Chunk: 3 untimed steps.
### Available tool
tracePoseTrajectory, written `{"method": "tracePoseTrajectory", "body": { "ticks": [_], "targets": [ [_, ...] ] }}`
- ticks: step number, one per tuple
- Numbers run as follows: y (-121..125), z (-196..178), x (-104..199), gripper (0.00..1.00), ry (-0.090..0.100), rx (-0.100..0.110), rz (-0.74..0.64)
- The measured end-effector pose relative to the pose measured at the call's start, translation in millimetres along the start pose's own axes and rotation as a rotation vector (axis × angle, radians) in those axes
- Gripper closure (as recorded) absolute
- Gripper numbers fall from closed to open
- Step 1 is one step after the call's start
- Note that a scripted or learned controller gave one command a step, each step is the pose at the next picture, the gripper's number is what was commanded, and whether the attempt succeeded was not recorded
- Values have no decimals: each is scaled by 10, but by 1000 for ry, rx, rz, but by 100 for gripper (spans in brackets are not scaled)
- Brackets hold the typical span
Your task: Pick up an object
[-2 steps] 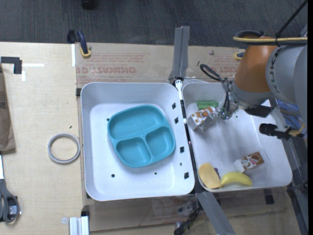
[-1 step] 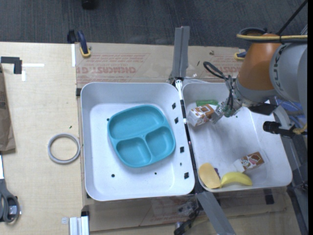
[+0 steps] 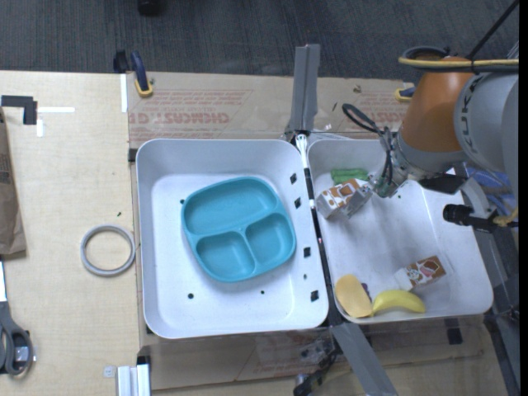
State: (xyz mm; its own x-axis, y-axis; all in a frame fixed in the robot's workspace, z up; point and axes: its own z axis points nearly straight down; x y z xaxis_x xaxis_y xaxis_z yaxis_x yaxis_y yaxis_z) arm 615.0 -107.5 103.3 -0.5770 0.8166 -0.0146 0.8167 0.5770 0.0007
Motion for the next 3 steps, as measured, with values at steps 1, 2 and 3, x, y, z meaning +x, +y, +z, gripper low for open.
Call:
{"method": "tracePoseTrajectory", "body": {
  "ticks": [1,2,3],
  "targets": [
    [251,96,-87,0,12,-1,-88],
    [257,-5,-97,100,8,-3,-90],
    [710,-1011,429,100,-19,-7,158]
  ]
}}
